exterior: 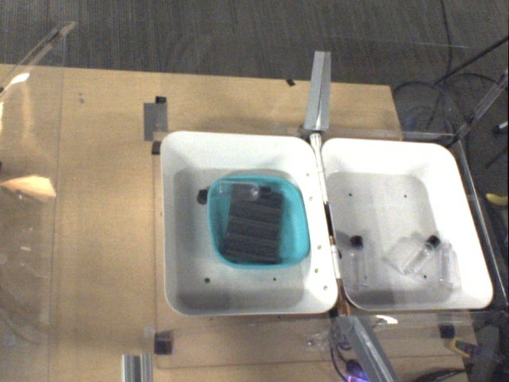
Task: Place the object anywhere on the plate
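Dark grey ribbed rectangular block point(253, 225) — one, lying flat on the turquoise square plastic plate point(298, 233), roughly central, long side running from the plate's far edge to its near edge, slightly skewed. Five or so ridges are visible across its top.

Plate: one, in the middle of the left shallow white bin point(179, 213).

Clear plastic piece point(238, 188) — one, on the plate's far edge, touching the far end of the block. A small black cap-like item point(202, 196) sits just off the plate's far left corner, on the bin floor.

Jaw state: cannot tell.

Right shallow white bin point(398, 153): transparent vial-like items point(409, 257) gathered near the near edge. Two black caps counted, one point(355, 243) by the left wall, one point(432, 242) toward the right. The exact number of clear bodies cannot be told.

Bins: two, side by side, rims touching. One grey metal post point(320, 90) stands at the far end of their seam.

Surface: tan wooden bench point(79, 237), with a clear sheet showing glare point(32, 185) on its left part. Grey carpet point(159, 14) lies beyond; dark cables point(469, 78) lie at the far right.
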{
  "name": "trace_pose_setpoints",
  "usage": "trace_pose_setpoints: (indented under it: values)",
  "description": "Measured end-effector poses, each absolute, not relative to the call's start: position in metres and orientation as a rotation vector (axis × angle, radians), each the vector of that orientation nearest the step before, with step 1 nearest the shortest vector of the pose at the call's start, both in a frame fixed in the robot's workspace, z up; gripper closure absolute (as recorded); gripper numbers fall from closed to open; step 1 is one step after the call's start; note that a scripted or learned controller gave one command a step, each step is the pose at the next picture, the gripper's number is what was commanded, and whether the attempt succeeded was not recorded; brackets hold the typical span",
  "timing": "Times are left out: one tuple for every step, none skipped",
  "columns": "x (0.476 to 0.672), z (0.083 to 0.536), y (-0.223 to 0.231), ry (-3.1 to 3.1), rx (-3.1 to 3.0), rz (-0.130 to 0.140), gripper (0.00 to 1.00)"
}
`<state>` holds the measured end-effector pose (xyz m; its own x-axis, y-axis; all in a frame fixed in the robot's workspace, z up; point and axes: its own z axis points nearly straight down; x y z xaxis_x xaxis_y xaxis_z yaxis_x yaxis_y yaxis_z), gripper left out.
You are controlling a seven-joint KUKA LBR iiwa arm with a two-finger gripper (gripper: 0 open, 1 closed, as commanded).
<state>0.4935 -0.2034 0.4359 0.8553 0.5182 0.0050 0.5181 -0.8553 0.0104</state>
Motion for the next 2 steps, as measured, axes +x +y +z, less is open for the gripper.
trace_pose_setpoints:
  values:
    - [0.4892, 0.4358, -0.2059, 0.639, 3.068, 0.012, 0.0]
    - [0.4891, 0.4366, -0.206, 0.445, 3.102, 0.016, 0.0]
